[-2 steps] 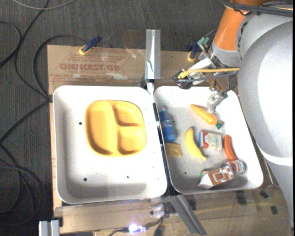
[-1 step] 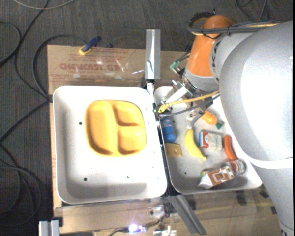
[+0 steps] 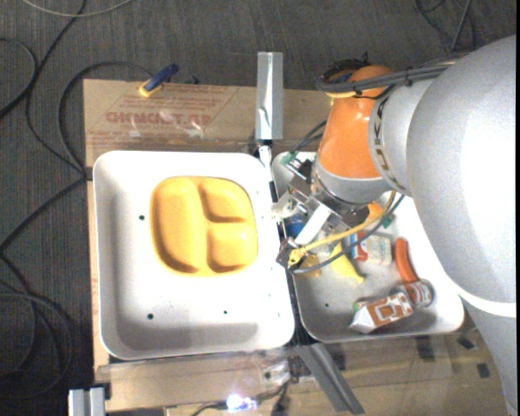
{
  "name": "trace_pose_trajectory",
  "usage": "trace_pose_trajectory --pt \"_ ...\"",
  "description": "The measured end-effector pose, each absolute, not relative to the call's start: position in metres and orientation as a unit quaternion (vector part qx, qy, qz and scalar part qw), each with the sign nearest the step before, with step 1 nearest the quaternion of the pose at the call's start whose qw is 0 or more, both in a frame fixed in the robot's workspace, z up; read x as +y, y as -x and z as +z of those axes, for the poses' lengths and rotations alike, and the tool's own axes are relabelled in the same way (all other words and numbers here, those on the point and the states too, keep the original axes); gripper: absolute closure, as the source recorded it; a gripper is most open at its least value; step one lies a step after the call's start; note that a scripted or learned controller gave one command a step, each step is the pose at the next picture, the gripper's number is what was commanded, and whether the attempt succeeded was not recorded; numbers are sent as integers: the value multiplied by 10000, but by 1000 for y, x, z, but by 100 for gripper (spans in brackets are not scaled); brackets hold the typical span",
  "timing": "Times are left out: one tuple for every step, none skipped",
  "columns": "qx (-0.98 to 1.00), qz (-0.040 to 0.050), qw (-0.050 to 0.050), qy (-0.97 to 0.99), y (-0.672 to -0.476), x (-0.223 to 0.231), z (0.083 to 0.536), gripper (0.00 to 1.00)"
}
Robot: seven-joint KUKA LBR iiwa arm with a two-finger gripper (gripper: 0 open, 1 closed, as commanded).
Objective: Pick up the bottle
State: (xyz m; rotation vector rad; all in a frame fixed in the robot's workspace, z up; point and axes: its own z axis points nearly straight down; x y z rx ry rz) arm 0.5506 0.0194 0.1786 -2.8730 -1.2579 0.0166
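Note:
My gripper (image 3: 292, 230) hangs low over the left side of the right bin (image 3: 329, 306), close to the wall between the two bins. Under it lie cluttered items: a blue and white piece (image 3: 313, 224) and a yellow object (image 3: 345, 265). A small pale, bottle-like thing with a red and blue label (image 3: 378, 249) lies just right of the gripper, partly hidden by cables. I cannot tell whether anything sits between the fingers. The orange wrist band (image 3: 351, 146) and the grey arm (image 3: 468, 163) cover the bin's back and right parts.
The left bin (image 3: 121, 319) holds a yellow divided tray (image 3: 204, 224). At the right bin's front lie a brown and white carton (image 3: 383, 310) and an orange stick-like object (image 3: 405, 260). A cardboard sheet (image 3: 169, 115) with a blue and yellow tool (image 3: 158, 80) lies behind the left bin.

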Motion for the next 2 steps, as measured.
trace_pose_trajectory --pt "-3810 56 15 9246 -575 69 178 0" --pt "-4030 -34 -18 9152 -576 102 145 0"
